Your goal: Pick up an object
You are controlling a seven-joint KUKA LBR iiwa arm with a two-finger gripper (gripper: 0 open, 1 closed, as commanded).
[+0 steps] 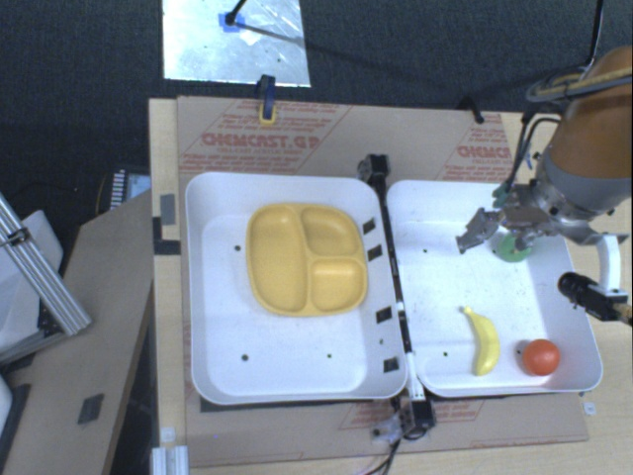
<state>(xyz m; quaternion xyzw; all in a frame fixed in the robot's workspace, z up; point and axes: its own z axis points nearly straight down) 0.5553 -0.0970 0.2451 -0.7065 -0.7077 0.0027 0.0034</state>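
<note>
The gripper [487, 230] is hovering over the right bin [435, 295], fingers spread and holding nothing, with a green object [512, 249] lying just beside it. That piece is looking light and rigid; pinching across its middle seems safest.

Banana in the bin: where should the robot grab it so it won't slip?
Probably across the banana's thick middle, coming straight down from above. It lies flat in the right bin, curving lengthwise, so its narrow sides face the fingers. The tomato sits close on one side, so close carefully.
</note>
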